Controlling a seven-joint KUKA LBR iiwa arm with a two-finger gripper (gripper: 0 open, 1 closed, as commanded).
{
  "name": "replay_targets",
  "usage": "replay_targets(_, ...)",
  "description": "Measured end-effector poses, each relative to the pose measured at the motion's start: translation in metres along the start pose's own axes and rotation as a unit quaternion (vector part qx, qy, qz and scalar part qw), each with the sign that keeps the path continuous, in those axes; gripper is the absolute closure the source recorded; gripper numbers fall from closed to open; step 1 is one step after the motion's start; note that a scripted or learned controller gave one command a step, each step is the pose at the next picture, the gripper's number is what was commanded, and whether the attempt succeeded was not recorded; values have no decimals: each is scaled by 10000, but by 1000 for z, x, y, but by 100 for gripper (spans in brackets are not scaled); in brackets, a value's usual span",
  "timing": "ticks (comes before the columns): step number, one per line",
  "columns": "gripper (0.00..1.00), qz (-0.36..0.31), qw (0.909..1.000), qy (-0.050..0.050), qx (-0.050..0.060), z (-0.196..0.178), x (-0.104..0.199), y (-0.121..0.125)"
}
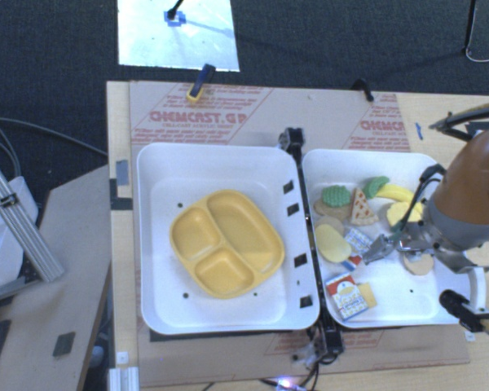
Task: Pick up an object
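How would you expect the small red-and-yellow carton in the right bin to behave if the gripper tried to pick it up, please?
The carton lies flat on the right bin floor, so it probably won't roll or tip. Its boxy shape suggests it is stiff and light for its size. Lying low, it may slide rather than lift if the gripper only nudges an edge.

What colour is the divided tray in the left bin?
Yellow: the three-compartment tray is plain yellow throughout, seen clearly in the camera view against the white left bin.
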State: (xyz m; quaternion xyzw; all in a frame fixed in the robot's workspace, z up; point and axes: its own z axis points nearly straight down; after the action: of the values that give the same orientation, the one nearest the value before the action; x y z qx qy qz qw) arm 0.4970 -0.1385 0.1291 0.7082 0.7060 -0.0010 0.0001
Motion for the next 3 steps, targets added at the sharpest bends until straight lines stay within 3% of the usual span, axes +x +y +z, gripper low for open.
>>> replay_targets(1,0,-51,10000,20,2,47,57,-11)
replay_targets(2,0,-51,10000,2,-73,-62,67,14)
replay_targets(3,0,-5,10000,3,8,15,23,11)
